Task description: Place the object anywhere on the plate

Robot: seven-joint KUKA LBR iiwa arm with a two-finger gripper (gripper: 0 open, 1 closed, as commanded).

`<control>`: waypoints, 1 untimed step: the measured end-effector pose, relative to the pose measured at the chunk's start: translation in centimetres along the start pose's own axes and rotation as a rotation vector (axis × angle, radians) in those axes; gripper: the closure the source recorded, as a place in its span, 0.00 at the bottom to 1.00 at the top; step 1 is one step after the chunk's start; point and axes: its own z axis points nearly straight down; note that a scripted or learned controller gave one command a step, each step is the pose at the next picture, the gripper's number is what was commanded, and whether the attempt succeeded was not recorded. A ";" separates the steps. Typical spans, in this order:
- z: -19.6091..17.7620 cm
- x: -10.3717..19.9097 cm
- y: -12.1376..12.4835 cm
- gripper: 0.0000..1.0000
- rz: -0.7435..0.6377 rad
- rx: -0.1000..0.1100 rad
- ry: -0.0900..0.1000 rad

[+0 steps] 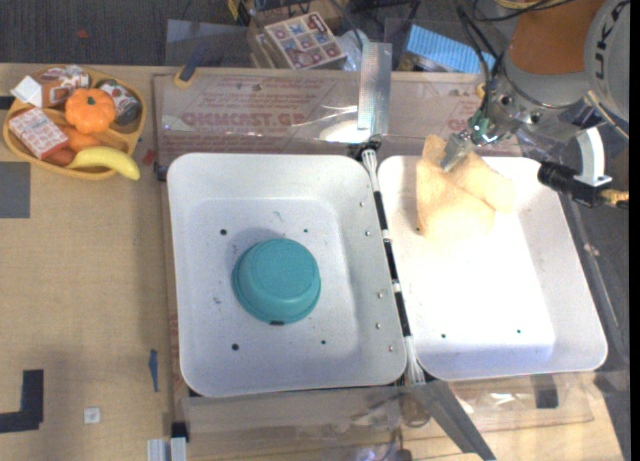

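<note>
Entry: the two-finger gripper (462, 152), jaws apparently clamping the pale yellow cloth-like object (455, 194), is hanging over the right white bin (560, 339), well apart from the teal round plate (278, 280); placing is pending

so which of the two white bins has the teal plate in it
The left bin: the teal plate sits on its floor. The right bin holds a pale cloth.

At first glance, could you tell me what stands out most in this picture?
A teal plate lies upside down in the left bin. Over the right bin's far edge, the claw touches a pale cloth. A basket of toy fruit sits far left on the bench.
</note>
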 end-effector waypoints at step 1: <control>-0.1 0.0 0.1 1.00 -0.001 -0.001 -0.001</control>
